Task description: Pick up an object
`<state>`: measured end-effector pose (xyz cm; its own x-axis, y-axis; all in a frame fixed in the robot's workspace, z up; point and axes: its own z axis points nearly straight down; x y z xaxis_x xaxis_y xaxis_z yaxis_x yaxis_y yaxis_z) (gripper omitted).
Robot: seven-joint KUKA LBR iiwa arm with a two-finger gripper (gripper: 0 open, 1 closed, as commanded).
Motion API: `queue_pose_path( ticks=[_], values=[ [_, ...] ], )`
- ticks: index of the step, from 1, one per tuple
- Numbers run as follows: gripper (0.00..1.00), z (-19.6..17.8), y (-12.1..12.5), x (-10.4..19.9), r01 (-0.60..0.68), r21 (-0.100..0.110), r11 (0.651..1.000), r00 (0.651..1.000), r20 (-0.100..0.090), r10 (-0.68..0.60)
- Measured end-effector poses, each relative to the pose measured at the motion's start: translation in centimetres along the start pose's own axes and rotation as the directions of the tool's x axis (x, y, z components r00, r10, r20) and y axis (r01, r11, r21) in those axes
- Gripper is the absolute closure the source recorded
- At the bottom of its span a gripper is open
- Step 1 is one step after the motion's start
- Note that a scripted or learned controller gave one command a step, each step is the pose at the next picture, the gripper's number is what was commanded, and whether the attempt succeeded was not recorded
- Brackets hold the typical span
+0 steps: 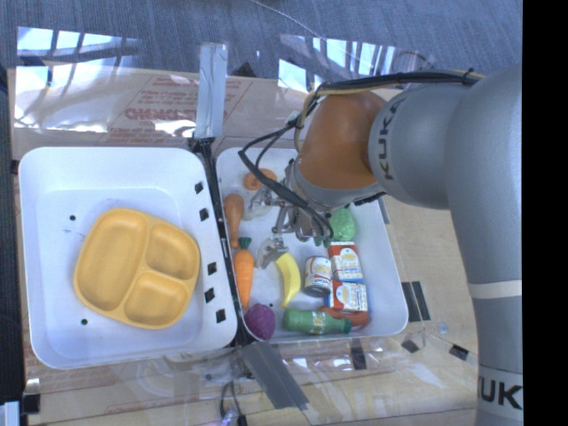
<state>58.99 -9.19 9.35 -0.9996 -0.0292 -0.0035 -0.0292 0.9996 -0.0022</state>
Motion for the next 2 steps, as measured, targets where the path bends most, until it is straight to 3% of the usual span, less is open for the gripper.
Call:
queue_pose_path(
  ticks=[1, 2],
  values=[
    [1.0, -1.1, 0.2, -0.1, 0.008, 0.0, 1.0, 1.0, 0.003, -0.008],
    [1.0, -8.9, -6.2, -3.3, 0.239, 0.002, 0.971, 0.971, 0.004, -0.239]
  ],
)
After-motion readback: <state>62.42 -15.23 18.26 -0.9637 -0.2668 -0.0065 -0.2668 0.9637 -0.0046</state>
